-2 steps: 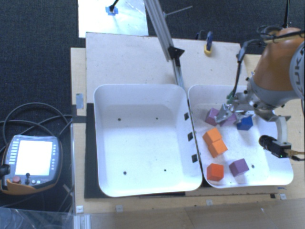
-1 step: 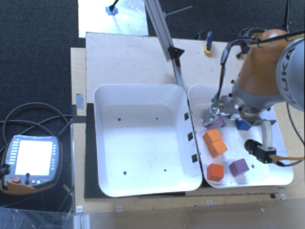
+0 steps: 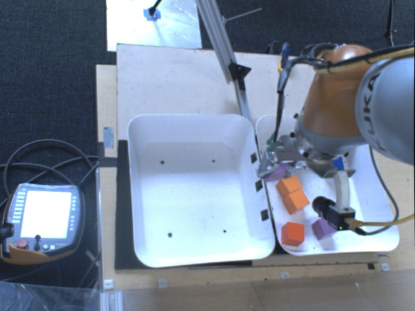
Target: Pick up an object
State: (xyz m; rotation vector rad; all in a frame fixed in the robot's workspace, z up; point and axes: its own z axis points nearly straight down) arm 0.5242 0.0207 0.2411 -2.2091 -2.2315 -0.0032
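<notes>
Where the arm (image 3: 350,102) crosses the right bin (image 3: 382,241), the gripper (image 3: 275,162) is partly hidden; grip state cannot be determined. Purple block (image 3: 279,172) lies beneath it, long axis tilted up-right.

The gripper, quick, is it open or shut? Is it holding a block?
Gripper: cannot be told. It sits low in the right bin, right by a light purple block, but a hold cannot be made out.
</notes>
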